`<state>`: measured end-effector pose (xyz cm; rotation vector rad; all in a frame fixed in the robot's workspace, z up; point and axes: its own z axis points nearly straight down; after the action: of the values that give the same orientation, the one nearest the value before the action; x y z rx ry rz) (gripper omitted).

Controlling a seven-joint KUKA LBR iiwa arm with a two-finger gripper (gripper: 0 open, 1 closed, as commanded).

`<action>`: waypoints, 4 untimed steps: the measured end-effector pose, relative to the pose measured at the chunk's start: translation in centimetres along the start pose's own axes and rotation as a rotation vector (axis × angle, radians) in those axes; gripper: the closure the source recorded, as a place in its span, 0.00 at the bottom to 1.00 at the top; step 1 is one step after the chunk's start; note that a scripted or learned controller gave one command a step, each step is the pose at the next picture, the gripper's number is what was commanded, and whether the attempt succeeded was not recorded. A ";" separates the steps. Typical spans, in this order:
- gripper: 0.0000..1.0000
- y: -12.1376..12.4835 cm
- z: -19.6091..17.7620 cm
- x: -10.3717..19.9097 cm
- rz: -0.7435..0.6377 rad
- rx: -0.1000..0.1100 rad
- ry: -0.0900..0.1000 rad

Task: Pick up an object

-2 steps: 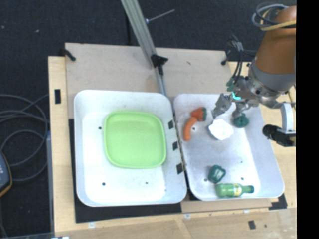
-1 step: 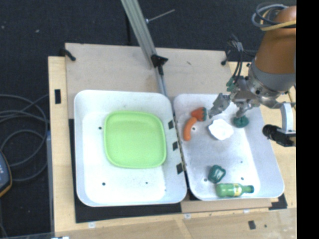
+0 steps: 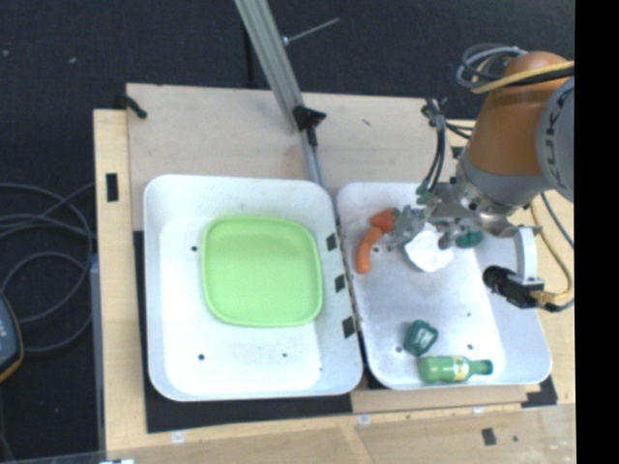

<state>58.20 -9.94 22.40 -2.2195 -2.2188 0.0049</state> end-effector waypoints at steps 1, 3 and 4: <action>0.00 0.1 6.3 -0.2 0.001 0.001 0.000; 1.00 0.1 11.2 -0.2 0.002 -0.006 0.000; 1.00 -0.7 5.7 -0.7 0.001 -0.010 -0.001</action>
<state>57.47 -10.61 16.72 -2.2258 -2.2228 -0.0049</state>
